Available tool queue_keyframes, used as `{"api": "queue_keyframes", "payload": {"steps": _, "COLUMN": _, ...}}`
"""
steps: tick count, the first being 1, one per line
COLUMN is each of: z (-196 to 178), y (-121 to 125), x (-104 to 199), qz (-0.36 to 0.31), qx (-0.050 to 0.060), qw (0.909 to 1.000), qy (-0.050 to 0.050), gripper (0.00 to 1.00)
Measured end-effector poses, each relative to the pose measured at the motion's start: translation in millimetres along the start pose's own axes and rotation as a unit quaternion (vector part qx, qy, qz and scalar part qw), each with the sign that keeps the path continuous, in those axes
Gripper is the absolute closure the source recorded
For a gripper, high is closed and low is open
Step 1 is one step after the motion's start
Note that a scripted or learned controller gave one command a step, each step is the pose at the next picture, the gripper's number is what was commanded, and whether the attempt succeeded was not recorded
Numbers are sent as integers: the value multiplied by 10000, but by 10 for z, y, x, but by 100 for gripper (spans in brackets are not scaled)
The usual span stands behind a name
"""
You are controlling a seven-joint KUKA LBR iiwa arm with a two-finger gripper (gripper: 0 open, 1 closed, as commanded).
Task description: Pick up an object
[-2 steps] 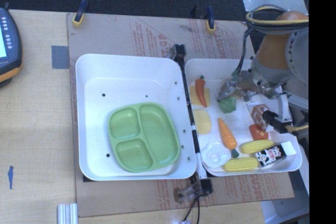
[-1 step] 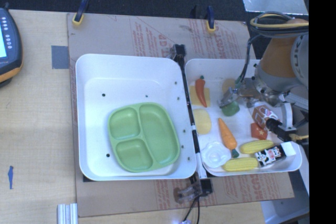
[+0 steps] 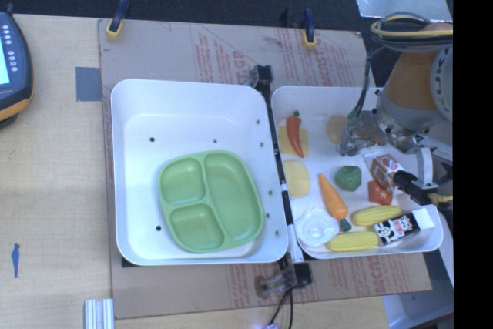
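Observation:
The right bin (image 3: pixel 308 98) holds several toy foods: a red chili (image 3: pixel 294 127) on a yellow slice (image 3: pixel 302 142), a pale yellow lump (image 3: pixel 296 178), an orange carrot (image 3: pixel 333 197), a green round piece (image 3: pixel 348 178), two corn cobs (image 3: pixel 375 215) (image 3: pixel 353 241), a white cup (image 3: pixel 315 227), a black-and-white carton (image 3: pixel 397 227) and a red-brown box (image 3: pixel 383 169). My gripper (image 3: pixel 353 141) hangs low over the bin's back right part, just above the green piece and beside a tan disc (image 3: pixel 334 128). Its tips are dark and blend with the wrist.
The left bin (image 3: pixel 131 166) carries a green divided plate (image 3: pixel 209 200). A ridge where the two bins meet (image 3: pixel 276 166) runs between them. A handheld pendant (image 3: pixel 11 65) lies at the bench's far left. Blue-and-yellow clamps (image 3: pixel 117 18) (image 3: pixel 309 31) hold the board's back edge.

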State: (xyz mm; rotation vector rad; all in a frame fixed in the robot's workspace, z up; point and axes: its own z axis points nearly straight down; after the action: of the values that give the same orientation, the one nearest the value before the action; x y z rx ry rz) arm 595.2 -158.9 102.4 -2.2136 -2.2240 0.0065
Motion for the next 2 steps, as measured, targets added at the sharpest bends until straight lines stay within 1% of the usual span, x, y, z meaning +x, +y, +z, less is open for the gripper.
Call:
{"api": "queue_keyframes", "payload": {"steps": 1, "z": 3, "y": -1, "x": 0, "qz": -1, "qx": 2, "qw": 10000, "qy": -1, "gripper": 0}}
{"api": "queue_keyframes", "payload": {"steps": 2, "z": 94, "y": 642, "x": -293, "qz": -11, "qx": -49, "qw": 10000, "qy": -12, "gripper": 0}}
